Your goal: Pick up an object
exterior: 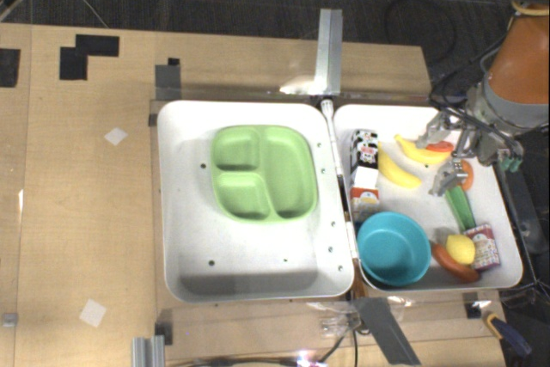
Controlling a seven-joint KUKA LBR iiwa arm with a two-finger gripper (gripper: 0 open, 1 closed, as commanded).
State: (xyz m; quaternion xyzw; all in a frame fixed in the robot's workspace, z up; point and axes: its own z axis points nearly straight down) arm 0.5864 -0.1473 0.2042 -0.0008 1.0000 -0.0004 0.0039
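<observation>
While the bench (77, 211) carries two white bins side by side, the left bin (185, 262) holds a green divided plate (262, 172) near its centre. Across the right bin (507, 215), a blue bowl (393, 247) sits in the near left corner, two bananas (404, 163) lie towards the far edge, and a green marker (461, 206) lies by the right edge. Over the bananas, the gripper (449, 152) has its fingers spread, nothing between them

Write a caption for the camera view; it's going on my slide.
Gripper above the banana in the right bin; green tray in the left bin.
</observation>
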